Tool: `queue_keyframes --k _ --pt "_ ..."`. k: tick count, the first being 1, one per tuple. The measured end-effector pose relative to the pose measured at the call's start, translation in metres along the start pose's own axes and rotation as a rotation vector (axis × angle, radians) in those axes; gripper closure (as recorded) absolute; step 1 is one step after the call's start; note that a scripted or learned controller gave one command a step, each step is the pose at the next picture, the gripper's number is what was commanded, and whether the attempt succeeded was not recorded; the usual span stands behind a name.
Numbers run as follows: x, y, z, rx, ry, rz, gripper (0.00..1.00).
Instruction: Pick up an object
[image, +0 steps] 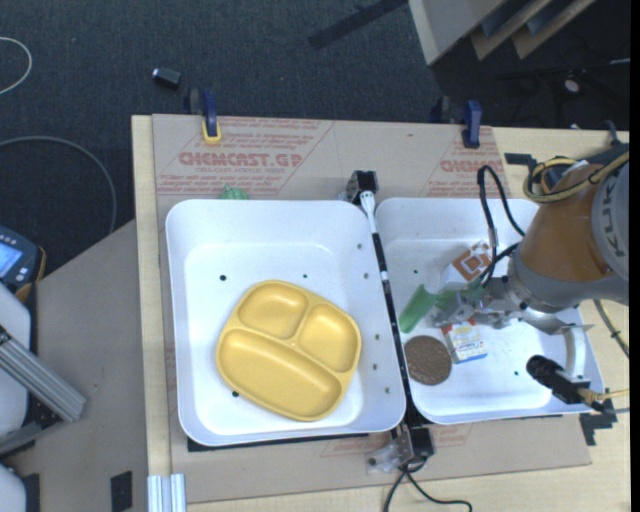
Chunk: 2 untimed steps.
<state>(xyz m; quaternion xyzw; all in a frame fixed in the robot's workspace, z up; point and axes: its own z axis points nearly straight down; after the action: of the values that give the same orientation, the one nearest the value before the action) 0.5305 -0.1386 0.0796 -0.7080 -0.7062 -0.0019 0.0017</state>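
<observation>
Cardboard covers the bench under two white bins. At the left, the left bin (190, 300) holds a yellow divided plate (288, 347). In the right bin (420, 395), a green object (414, 308) lies slanted beside a brown disc (428, 359) and a small packet (467, 344). The gripper (480, 300) sits just right of the green object, over the clutter; whether it grips anything I cannot tell.

A green object (414, 307), brown disc (428, 359) and small packet (466, 343) (flat) lie in the right bin (500, 402).
</observation>
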Motion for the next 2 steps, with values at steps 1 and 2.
queue_keyframes --k 1,2 --pt "0.036 0.042 -0.009 -0.010 -0.009 -0.007 0.00" --pt "0.025 -0.015 -0.010 -0.013 -0.006 0.002 0.00"
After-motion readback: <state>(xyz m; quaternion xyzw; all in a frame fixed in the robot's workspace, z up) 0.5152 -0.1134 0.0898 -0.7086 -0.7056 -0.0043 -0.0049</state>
